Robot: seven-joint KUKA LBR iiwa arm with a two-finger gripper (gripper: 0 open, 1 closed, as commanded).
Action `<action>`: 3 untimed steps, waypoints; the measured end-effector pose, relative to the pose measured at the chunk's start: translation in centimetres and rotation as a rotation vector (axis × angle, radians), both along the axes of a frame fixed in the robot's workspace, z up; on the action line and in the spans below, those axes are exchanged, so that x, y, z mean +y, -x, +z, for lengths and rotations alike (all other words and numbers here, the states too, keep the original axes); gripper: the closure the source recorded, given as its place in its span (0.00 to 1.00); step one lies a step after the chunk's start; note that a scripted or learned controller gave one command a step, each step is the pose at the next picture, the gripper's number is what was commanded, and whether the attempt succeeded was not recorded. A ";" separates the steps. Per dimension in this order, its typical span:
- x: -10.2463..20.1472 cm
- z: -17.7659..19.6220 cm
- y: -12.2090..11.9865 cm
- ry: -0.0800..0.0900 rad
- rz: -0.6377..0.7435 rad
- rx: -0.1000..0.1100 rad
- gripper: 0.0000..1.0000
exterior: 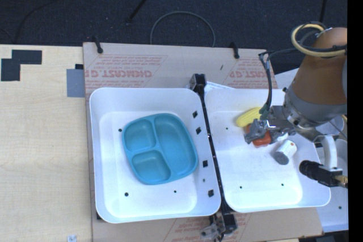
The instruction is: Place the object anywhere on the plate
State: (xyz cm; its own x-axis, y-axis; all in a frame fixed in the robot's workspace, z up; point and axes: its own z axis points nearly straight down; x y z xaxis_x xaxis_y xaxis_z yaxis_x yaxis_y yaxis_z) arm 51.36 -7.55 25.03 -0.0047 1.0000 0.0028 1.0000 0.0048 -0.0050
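A blue plate [160,148] with three compartments lies in the left white bin [108,122]. In the right bin [238,190] there are a yellow banana-shaped object [248,117], a small orange-red object [262,142] and a white and grey cylinder [284,152]. My gripper [256,133] reaches in from the right and hangs low over the right bin, just below the yellow object and right over the orange-red one, which it partly hides. Whether it touches either of them I cannot tell.
A black divider with clips [205,144] runs between the two bins. The arm's orange band and grey wrist [317,88] loom over the right bin's right side. A black part [319,173] sits at that bin's right rim.
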 end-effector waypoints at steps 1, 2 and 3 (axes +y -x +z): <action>5.8 -0.8 0.2 0.001 0.000 -0.001 1.00; 11.8 -1.9 -0.7 0.002 -0.001 0.000 1.00; 17.3 -1.1 -1.2 0.002 -0.001 -0.002 1.00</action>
